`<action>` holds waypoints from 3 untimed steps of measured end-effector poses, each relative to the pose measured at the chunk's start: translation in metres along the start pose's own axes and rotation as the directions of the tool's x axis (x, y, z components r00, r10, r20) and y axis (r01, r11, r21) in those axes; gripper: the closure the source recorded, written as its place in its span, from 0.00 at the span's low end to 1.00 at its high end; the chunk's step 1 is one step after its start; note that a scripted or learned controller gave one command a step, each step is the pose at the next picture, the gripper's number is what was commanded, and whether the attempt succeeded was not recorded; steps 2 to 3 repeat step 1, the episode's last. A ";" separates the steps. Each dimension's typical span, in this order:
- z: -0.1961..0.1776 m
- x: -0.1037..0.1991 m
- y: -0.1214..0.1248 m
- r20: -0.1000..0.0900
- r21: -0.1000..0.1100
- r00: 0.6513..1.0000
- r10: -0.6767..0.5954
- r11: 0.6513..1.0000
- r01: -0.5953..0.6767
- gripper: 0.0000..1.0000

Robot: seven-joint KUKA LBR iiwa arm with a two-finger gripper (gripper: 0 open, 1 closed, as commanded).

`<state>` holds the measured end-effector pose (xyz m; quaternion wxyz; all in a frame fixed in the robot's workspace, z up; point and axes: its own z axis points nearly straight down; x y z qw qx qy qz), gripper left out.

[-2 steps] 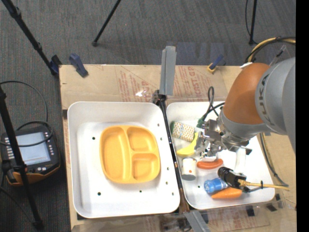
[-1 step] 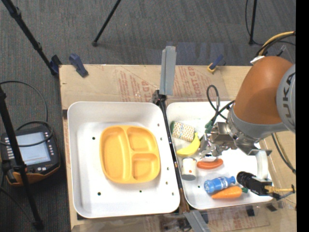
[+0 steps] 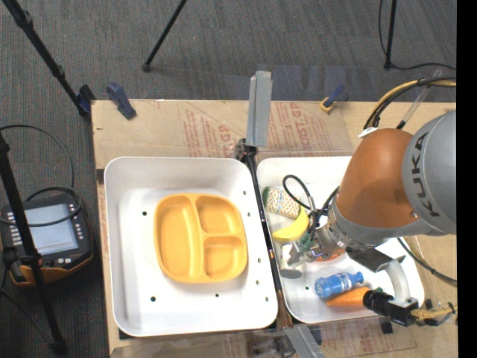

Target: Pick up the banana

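Note:
The yellow banana lies in the right bin, close to its left wall and just below a small patterned packet. My gripper hangs low directly in front of the banana's near side, at or almost touching it. The grey and orange arm covers most of the bin's right half. Nothing visibly sits in the gripper.
A blue bottle and an orange carrot lie at the right bin's front. A black cable loop rests behind the banana. The left bin holds a yellow divided plate. A metal post stands behind the bins.

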<state>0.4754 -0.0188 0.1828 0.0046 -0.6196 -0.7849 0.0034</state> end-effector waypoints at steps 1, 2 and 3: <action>0.000 0.001 0.057 0.002 0.001 0.808 0.589 0.808 -0.589 1.00; 0.000 0.001 0.057 0.002 0.001 0.808 0.589 0.808 -0.589 1.00; 0.000 0.001 0.057 0.002 0.001 0.808 0.589 0.808 -0.589 1.00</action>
